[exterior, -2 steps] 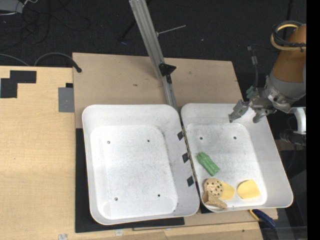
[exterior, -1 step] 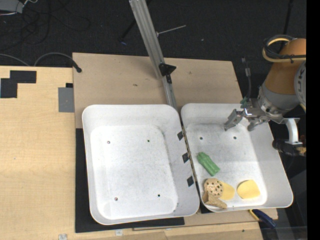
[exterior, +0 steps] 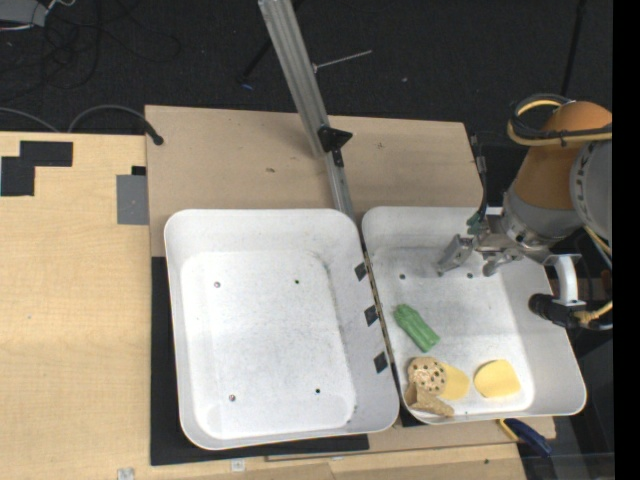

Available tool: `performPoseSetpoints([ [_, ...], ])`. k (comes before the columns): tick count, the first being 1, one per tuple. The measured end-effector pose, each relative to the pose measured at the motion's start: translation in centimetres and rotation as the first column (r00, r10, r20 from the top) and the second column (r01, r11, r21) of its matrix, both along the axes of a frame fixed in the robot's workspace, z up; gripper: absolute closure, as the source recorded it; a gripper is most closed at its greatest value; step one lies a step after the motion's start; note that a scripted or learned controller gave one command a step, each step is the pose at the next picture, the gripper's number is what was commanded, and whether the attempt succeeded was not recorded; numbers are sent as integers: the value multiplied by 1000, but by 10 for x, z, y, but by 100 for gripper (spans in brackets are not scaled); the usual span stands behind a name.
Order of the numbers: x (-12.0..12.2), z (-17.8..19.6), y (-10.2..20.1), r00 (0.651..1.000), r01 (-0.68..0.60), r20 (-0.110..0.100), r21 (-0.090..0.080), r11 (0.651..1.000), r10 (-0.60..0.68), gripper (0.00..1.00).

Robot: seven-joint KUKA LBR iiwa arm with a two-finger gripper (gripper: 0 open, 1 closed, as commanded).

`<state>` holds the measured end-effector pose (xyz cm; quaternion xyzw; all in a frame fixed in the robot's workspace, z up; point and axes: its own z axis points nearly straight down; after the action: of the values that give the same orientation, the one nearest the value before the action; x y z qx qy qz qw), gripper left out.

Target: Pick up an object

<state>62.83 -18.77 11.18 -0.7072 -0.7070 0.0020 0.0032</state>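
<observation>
My gripper [exterior: 470, 260] hangs over the far part of the right bin [exterior: 545, 348], its fingers spread open with nothing between them. A green oblong object [exterior: 415, 326] lies in the middle of that bin, below and left of the gripper and apart from it. At the bin's near edge sit a speckled cookie [exterior: 428, 374], a flat yellow disc [exterior: 453, 383], a tan wedge [exterior: 433, 404] and a pale yellow lump [exterior: 497, 378].
The left bin [exterior: 190, 268] lies beside the right one, joined by black clips [exterior: 370, 314] along the shared rim. A slanted metal rail [exterior: 300, 78] rises behind the bins. The arm's orange-banded body [exterior: 555, 168] stands at the right.
</observation>
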Motion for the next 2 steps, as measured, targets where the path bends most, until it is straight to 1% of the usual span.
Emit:
performPoseSetpoints([
  [1, 1, 13, -1, 1000, 1, 5, -1, 1000, -1, 100],
  [2, 3, 62, -10, 1000, 1, 6, -2, 1000, -1, 100],
])
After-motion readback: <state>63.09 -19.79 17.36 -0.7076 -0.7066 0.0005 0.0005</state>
